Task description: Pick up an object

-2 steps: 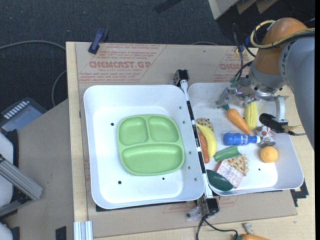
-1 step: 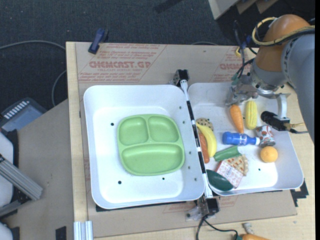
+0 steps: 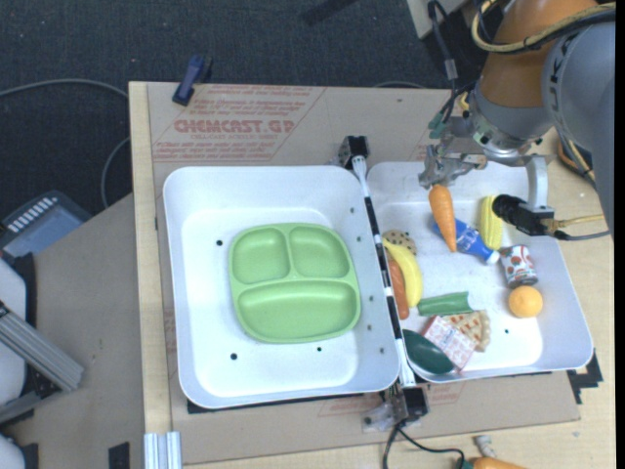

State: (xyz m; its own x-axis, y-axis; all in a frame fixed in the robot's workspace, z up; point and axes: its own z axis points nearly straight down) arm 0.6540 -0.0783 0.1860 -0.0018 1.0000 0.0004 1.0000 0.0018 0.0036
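My gripper (image 3: 451,167) hangs over the back of the right bin (image 3: 562,345), just above the top end of an orange carrot (image 3: 444,217) that lies lengthwise on the bin floor. Nothing shows in its grasp. Around the carrot lie a blue tube (image 3: 478,243), a yellow corn-like piece (image 3: 490,221), a banana (image 3: 410,274), a small can (image 3: 518,265) and an orange fruit (image 3: 525,302). Nearer the front are a green vegetable (image 3: 444,303), a cracker packet (image 3: 461,331) and a dark green scoop (image 3: 428,353).
The left bin (image 3: 195,223) holds a green divided plate (image 3: 293,283). A black clip (image 3: 353,149) sits at the back of the ridge between the bins. The arm's black bracket and cables (image 3: 522,213) overhang the right bin's far right side.
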